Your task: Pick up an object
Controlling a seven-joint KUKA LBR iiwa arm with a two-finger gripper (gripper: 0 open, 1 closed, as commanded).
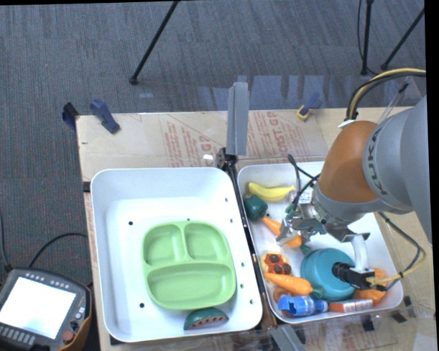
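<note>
Where the arm (381, 162) reached in from the right, its grey body and orange band covered the right bin's (393, 273) far right corner, so whatever lay beneath could not be seen. The gripper (293, 230) hung low over the middle of that bin, and its fingers were too small and dark against the clutter to make out; whether they were open, closed or gripping anything could not be told.

Objects crowded the right bin. A banana (270, 192) lay along the far edge, with a dark green piece (254, 207) just beside it near the left wall. A small carrot (272, 225) lay just left of the gripper, and an orange bit (294, 240) showed right under it, touching or not was unclear. A teal kettle (327, 269) sat toward the near edge, its black handle pointing right. Left of it lay a pizza slice (275, 263) and a larger carrot (288, 282). A blue bottle (302, 305) and a red-and-white tube (350, 305) lay along the near wall, partly cut off by the rim.

The left bin (113, 211) held a green divided plate (188, 264) at its centre and a watermelon slice (206, 318) against the near edge. Both bins rested on the tabletop (153, 141).
</note>
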